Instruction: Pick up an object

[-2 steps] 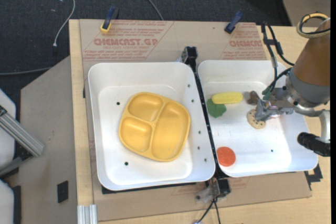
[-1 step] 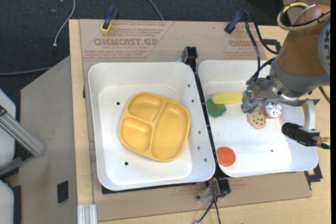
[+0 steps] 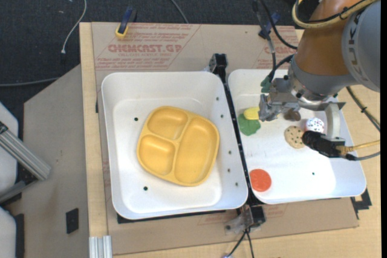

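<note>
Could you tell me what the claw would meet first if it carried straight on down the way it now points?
Probably the yellow-and-green toy: the claw hangs just above its right edge; otherwise the right bin floor. Depth is unclear.

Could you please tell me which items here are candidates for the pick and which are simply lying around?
Belong to the job:
gripper
green and yellow toy
cookie
orange disc
white dotted ball

Just lying about:
yellow divided plate
blue clip
cardboard sheet
</note>
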Robot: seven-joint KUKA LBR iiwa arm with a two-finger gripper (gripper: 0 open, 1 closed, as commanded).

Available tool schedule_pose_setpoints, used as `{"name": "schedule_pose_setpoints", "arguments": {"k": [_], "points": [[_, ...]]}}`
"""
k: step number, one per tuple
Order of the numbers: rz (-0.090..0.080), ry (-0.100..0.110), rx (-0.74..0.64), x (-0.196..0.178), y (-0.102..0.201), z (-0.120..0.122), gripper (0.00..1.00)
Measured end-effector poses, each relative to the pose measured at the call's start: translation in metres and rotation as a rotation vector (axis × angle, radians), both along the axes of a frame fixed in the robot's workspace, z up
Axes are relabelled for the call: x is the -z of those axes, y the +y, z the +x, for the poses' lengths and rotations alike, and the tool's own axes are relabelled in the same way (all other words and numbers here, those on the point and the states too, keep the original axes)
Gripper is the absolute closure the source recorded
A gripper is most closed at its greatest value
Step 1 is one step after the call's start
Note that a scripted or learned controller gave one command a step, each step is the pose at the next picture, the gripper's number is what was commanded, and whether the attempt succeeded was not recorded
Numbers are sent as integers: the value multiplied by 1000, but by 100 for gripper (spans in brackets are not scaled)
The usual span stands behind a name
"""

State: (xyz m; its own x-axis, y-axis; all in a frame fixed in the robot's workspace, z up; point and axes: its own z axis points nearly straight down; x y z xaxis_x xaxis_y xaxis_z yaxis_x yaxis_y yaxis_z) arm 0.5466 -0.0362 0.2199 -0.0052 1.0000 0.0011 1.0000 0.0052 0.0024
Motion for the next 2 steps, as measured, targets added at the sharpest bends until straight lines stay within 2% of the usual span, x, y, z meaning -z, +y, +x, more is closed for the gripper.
{"name": "schedule_pose_setpoints", "arguments": {"k": [2], "points": [[0, 1, 1, 3, 87, 26, 100]]}}
